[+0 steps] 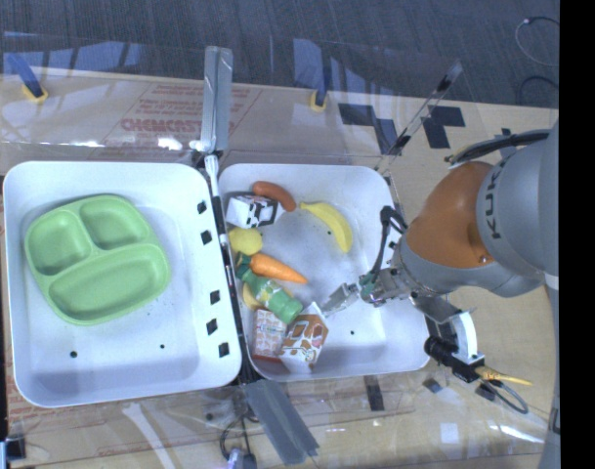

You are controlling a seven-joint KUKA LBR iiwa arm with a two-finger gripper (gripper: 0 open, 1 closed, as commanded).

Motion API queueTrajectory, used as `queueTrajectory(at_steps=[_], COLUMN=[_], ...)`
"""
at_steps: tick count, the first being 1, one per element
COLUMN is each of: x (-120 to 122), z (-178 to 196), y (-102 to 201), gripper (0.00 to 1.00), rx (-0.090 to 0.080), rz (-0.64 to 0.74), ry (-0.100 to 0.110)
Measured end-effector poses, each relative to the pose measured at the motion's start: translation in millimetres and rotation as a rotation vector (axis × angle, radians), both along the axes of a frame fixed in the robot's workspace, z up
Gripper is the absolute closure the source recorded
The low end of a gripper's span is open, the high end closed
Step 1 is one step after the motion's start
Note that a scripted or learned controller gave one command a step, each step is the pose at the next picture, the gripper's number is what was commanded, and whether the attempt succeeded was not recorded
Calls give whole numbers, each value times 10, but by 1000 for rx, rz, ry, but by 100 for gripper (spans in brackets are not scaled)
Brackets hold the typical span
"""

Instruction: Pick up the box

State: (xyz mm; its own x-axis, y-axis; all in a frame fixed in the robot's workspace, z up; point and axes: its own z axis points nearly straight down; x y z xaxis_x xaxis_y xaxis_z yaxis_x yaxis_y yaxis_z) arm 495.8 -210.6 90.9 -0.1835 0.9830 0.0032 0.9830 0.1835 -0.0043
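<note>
One box [292, 338], a small carton printed in orange, brown and white with a peaked top, lies on its side at the near edge of the right bin [400, 355], tilted against the near-left corner; it sits just beside the gripper [342, 297], a little nearer the camera and to the left in view of the fingertips, not between them; whether box and fingers touch cannot be told. The gripper's metal fingers [334, 300] are lowered into the bin with only a narrow gap, and nothing shows clamped in it. Left of the fingertips lies one green bottle [270, 298] with a ribbed body; beyond it one smooth orange carrot [276, 268], tapering to a point, and one rounded yellow lemon [244, 239]. Farther from the fingers, one curved yellow banana [331, 223], one glossy brown sausage [274, 194], and one small black-and-white carton [248, 211]. Well to the left, in the other white bin [23, 360], rests one green plastic plate [97, 257] with three compartments. Behind the gripper rises the grey arm [517, 218] with its orange band [451, 225].
</note>
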Motion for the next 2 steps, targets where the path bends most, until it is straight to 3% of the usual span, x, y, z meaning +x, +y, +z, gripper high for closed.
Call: queueTrajectory(at_steps=[1,2], x=[-19,228], z=[7,3], y=[2,129], gripper=[0,0], rx=[-3,-3], rz=[-377,-517], ry=[-3,-2])
